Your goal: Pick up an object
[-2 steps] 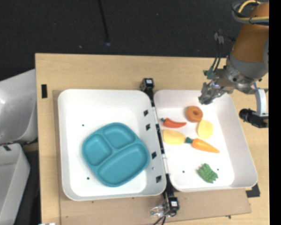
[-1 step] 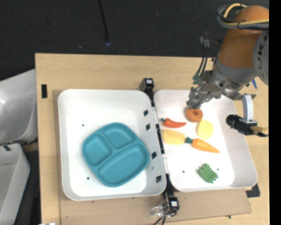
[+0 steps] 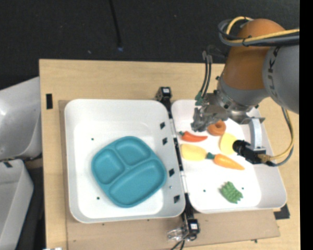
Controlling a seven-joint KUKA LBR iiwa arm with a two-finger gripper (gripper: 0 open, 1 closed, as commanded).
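Hovering fingers (image 3: 200,123) above red pepper (image 3: 193,136)

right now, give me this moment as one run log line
arm: over right bin | hand: low by red pepper | grasp: unclear | left bin: blue tray

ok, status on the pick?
Gripper low in the right bin, at the red pepper; grip unconfirmed. Toy food clustered tight: orange round piece, yellow piece, carrot. Green piece apart. Blue tray in the left bin.
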